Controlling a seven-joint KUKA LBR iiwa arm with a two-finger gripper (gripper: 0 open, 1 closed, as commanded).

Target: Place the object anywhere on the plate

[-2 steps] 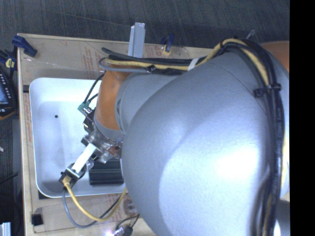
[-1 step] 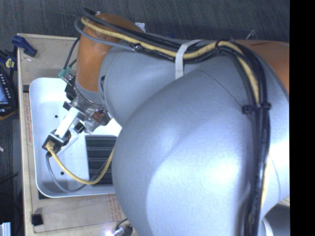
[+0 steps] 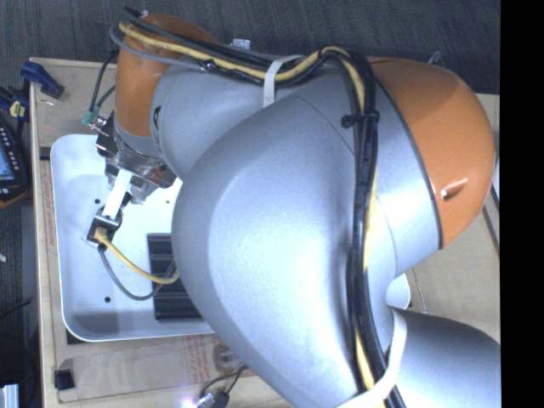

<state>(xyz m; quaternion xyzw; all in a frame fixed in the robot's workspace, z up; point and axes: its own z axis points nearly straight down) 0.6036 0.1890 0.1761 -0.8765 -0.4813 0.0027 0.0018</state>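
In the 1 view we see the gripper (image 3: 136, 175) over the white bin (image 3: 75, 313) at left, its grip impossible to tell, with a black ribbed block (image 3: 163, 252), probably our object, lying just below it, so we judge grasping comes next.

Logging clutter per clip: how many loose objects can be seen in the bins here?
1: a black ribbed block in the white bin at the view's left, near its lower edge, partly under the arm. The arm may hide more.
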